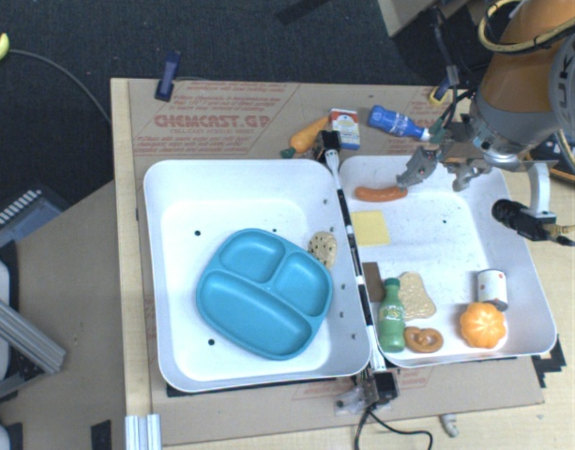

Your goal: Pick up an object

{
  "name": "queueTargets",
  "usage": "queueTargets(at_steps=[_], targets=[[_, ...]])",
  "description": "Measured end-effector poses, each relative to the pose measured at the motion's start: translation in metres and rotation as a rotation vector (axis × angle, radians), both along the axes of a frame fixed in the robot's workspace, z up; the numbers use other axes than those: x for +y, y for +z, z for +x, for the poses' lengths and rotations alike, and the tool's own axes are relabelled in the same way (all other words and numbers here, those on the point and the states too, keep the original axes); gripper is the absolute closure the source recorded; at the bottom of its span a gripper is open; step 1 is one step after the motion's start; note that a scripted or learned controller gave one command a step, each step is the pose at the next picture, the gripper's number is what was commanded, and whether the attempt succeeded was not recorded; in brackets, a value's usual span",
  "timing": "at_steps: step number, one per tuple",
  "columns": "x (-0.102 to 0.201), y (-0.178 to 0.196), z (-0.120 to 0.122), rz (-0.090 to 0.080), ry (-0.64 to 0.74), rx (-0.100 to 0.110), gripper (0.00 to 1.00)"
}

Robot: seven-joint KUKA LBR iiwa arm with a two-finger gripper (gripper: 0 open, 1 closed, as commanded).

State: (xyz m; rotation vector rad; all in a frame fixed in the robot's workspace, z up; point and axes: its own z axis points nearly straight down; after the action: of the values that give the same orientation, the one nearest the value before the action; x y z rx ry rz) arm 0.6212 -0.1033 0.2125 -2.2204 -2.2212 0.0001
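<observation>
Here, the arm (522,73) reaches in from the upper right of the frame, its orange band high, wrist bent down over the right bin (526,261); the left bin (174,204) holds a blue divided plate (264,293) — the biggest item; the gripper (439,170) hangs with fingers spread wide, holding nothing, one fingertip (414,173) just beside the sausage (381,193) at the right bin's upper left; lower right lies an orange (481,325).

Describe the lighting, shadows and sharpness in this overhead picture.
Camera view: even, soft light; the white bins look bright but not blown out; the blue tray casts a faint shadow; objects like the orange stay reasonably sharp; the gripper and arm look slightly soft; the surrounding floor is dark.
</observation>
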Motion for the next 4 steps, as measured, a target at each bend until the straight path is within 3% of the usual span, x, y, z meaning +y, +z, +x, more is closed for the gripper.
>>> queueTargets(at_steps=[2,3,4], targets=[[-0.111,-0.084,-0.123,-0.001,-0.003,0.002,0.00],[-0.072,-0.128,0.010,0.001,0.002,-0.001,0.00],[-0.101,-0.042,-0.031,-0.004,0.000,-0.005,0.00]])
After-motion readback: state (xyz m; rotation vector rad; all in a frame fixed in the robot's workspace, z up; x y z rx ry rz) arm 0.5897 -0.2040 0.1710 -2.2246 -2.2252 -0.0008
